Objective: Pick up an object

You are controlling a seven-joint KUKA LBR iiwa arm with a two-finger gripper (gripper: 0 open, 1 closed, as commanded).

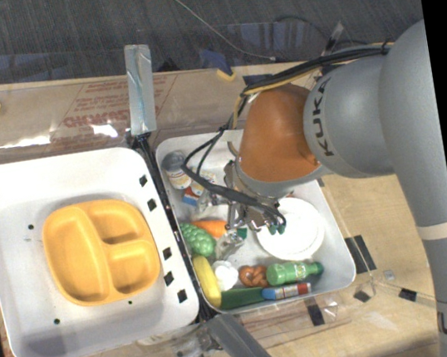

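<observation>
My gripper hangs low in the right bin, under the orange wrist band, just above an orange carrot-like piece and a bumpy green toy. To its right lies a white plate. Along the bin's front edge lie a green bottle, a small brown toy, a yellow banana, a dark green stick and a red and blue marker. A small can stands at the back left. The arm hides the bin's back middle.
The left bin holds a yellow divided plate. A black divider with clips runs between the bins. Cables loop from the wrist over the right bin's back. The grey arm covers the right side.
</observation>
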